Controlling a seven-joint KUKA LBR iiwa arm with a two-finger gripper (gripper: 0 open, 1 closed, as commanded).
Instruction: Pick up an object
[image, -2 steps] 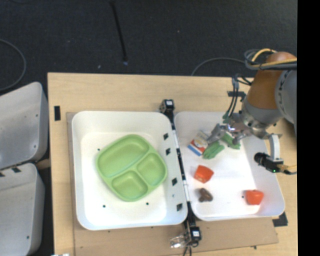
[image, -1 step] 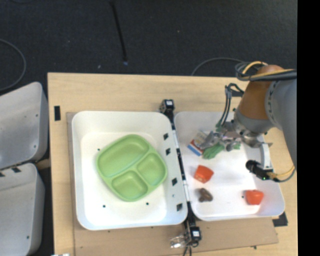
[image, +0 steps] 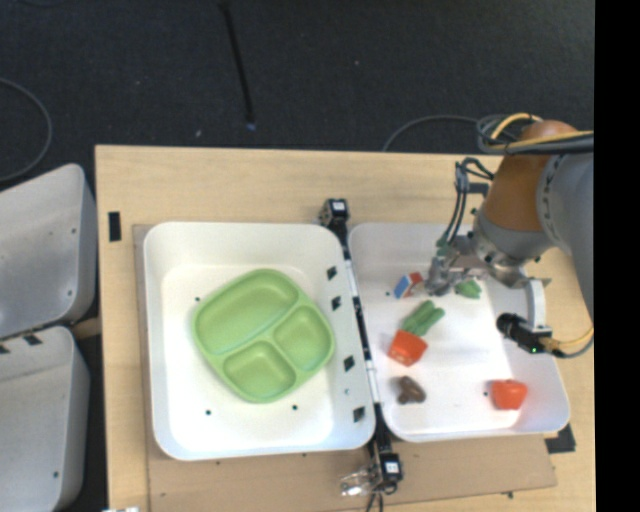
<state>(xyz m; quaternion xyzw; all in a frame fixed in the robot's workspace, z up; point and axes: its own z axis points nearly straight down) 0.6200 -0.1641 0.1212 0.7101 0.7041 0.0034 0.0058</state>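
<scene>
My gripper (image: 446, 276) hangs low over the back of the right bin (image: 470, 425), reaching in from the right. Just left of it lies a small blue and red piece (image: 405, 285). A small green piece (image: 468, 290) sits just right of it. In front of the gripper lies a toy carrot (image: 413, 334) with an orange root and green top. A brown lump (image: 408, 390) rests nearer the front, and an orange-red block (image: 507, 394) sits at the front right. I see nothing held by the gripper.
The left bin (image: 170, 420) holds a green divided plate (image: 263, 335). A black-clipped divider (image: 355, 330) runs between the two bins. The grey arm with its orange band (image: 520, 195) stands over the right bin's back right corner.
</scene>
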